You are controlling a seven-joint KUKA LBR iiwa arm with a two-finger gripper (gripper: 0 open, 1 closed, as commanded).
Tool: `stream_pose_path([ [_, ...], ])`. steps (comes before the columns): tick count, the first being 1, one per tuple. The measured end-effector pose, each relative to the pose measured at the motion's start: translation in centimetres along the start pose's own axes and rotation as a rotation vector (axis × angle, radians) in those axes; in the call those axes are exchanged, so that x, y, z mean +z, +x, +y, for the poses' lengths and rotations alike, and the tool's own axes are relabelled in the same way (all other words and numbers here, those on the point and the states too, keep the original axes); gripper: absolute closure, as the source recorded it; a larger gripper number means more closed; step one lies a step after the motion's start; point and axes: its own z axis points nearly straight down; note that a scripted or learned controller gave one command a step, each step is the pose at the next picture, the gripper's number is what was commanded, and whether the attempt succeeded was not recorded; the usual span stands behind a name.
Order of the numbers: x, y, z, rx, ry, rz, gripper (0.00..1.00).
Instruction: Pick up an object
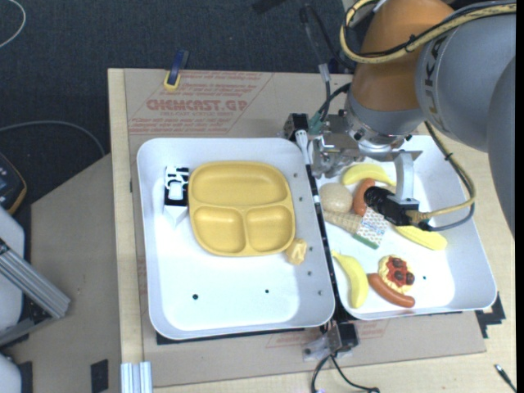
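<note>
Grey arm's two-finger gripper (370,164) sits low over the right white bin (471,281), in among toy food; jaw state I can't tell. A yellow toy banana (354,277) lies near that bin's left wall. Left of it, yellow sectioned plastic tray (241,206) sits in the left bin (155,244), on brown cardboard (205,101), dark carpet beyond.

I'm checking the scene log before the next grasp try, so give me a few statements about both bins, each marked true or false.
1. The yellow divided tray lies in the left bin. True.
2. The pizza slice toy lies in the left bin. False: it lies in the right bin.
3. A sausage toy lies just below the pizza slice toy. True.
4. The arm reaches over the left bin. False: it hangs over the right bin.
</note>
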Motion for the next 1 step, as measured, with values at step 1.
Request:
stream_pose_path([
  [1,0.74,0.08,0.82,-0.002,-0.004,-0.001,1.0],
])
